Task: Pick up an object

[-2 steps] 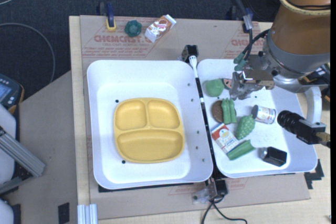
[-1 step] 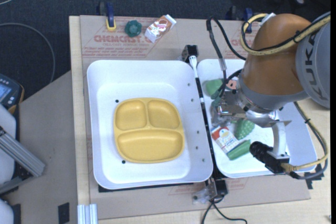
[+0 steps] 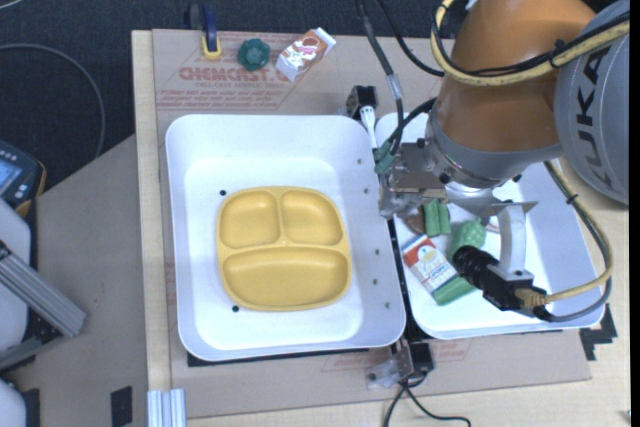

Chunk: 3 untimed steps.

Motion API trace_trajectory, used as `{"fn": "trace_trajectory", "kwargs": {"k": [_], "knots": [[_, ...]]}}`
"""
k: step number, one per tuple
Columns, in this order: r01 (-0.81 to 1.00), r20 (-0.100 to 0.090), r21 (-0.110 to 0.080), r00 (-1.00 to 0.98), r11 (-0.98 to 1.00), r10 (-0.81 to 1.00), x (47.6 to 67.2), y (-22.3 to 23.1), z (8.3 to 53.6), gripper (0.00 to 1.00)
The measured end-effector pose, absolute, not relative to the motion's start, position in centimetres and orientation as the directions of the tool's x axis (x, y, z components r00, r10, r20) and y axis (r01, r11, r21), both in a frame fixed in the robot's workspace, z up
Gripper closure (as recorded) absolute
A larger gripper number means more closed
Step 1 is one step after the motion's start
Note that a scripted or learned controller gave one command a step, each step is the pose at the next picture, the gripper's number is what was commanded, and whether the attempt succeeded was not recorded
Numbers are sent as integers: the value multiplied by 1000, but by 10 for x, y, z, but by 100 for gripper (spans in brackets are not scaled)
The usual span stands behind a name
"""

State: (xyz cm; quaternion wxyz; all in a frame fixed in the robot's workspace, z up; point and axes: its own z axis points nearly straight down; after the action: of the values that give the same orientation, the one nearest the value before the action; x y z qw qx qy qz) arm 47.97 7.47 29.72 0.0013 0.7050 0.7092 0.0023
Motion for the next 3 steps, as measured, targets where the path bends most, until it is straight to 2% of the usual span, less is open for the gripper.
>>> {"fn": "trace_trajectory", "kwargs": {"k": [1,2,3], "knots": [[1000,-3,-11,13,-13,1000,481,-37,216,100],[1000,1,1,-4,4,1000,479,10,228,100],[1000,3,6,-8,8,1000,480,69,277,100]]}}
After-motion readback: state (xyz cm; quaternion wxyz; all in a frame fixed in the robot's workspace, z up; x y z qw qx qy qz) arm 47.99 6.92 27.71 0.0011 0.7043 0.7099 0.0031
